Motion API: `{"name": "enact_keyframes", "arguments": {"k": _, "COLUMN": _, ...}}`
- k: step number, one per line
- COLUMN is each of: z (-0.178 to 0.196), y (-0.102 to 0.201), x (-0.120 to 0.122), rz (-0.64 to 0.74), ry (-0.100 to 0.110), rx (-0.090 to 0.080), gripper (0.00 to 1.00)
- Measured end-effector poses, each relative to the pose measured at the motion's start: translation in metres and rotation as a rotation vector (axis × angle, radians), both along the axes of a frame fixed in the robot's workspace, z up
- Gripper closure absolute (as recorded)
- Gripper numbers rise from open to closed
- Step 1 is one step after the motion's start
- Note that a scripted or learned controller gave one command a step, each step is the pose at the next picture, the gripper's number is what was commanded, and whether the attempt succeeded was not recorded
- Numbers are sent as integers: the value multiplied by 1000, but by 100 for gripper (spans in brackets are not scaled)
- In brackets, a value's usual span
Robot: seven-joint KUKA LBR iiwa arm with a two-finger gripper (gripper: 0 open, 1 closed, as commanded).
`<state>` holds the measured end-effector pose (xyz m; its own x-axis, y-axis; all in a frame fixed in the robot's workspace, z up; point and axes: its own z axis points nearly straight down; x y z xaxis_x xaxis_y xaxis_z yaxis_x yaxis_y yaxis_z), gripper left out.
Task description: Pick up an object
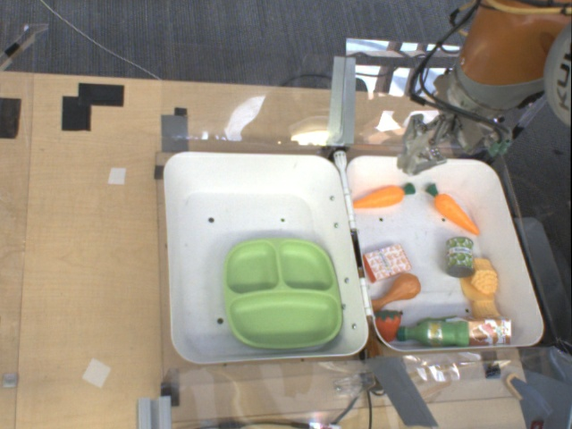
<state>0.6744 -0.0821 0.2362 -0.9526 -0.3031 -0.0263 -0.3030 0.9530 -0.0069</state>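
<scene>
Gripper, grip state unreadable, hangs at the right white bin's far rim, near two orange plastic carrots; labels on the green bottle and small red-patterned box are illegible.

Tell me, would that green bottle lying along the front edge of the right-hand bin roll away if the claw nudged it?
Probably. The bottle lies on its side and looks round, so a sideways push would likely roll it. The bin wall right behind it should stop it soon. Its glossy surface hints it may slip between the fingers of the gripper.
</scene>
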Motion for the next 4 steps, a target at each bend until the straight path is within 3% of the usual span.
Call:
{"name": "enact_keyframes", "arguments": {"k": 1, "z": 14, "y": 1, "x": 2, "rz": 1, "ry": -12, "rx": 1, "gripper": 100}}
{"name": "enact_keyframes", "arguments": {"k": 2, "z": 63, "y": -37, "x": -4, "rz": 115, "ry": 13, "rx": -5, "gripper": 100}}
{"name": "enact_keyframes", "arguments": {"k": 3, "z": -3, "y": -83, "x": -5, "rz": 340, "ry": 20, "rx": -6, "gripper": 100}}
{"name": "enact_keyframes", "arguments": {"k": 4, "z": -5, "y": -1, "x": -3, "rz": 246, "ry": 16, "rx": -2, "gripper": 100}}
